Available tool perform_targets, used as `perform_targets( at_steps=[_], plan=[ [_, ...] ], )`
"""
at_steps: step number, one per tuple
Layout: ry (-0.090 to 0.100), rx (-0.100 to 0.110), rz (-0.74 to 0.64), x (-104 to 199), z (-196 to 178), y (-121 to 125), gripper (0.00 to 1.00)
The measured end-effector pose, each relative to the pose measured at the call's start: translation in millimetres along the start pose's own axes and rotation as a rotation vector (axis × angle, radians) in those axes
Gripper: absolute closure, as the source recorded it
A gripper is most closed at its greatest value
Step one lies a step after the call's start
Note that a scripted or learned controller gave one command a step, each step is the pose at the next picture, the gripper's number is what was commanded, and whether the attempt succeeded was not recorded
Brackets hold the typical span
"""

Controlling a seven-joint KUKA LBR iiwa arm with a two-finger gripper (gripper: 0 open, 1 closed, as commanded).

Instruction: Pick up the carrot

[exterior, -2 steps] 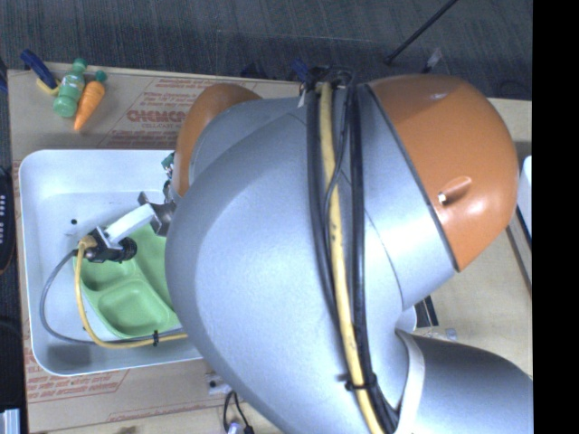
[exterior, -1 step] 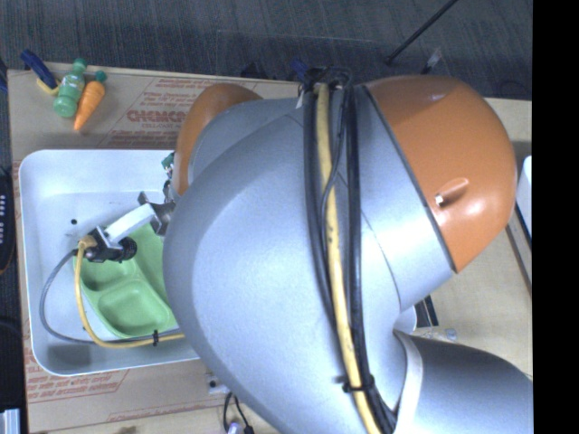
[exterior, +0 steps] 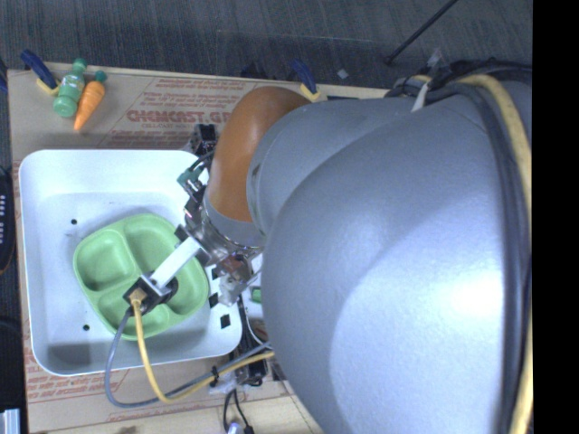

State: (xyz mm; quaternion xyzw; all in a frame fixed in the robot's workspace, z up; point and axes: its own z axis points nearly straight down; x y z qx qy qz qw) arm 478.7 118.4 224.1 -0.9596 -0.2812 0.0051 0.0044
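Up at about ten o'clock in my view, outside the white bin (exterior: 36, 242), the carrot (exterior: 88, 102) lies on the printed brown board (exterior: 163, 116) that covers the desk; its green top points toward one o'clock and its orange tip toward seven; a green bottle (exterior: 69, 89) lies just beside it on its nine o'clock side, and a blue clamp (exterior: 38, 69) sits at the desk's edge just past the bottle. From three o'clock the arm (exterior: 389, 242) reaches in, grey, with its orange band (exterior: 240, 152) turned toward me, and it covers most of what I can see; the pincer (exterior: 224, 277) hangs by the bin's three o'clock wall, well apart from the carrot, and it is so tucked under the wrist that I cannot tell whether it is released or clenched. At nine o'clock from the pincer a green divided plate (exterior: 109, 260) lies in the bin, toward the bin's six o'clock half; a second blue clamp (exterior: 303, 75) shows at twelve o'clock, just above the orange band.
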Motion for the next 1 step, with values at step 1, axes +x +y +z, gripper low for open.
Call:
perform_targets(
  at_steps=[1],
  plan=[
    [0.007, -0.012, 0.145, 88.1, 129.0, -2.6, 0.00]
  ],
)
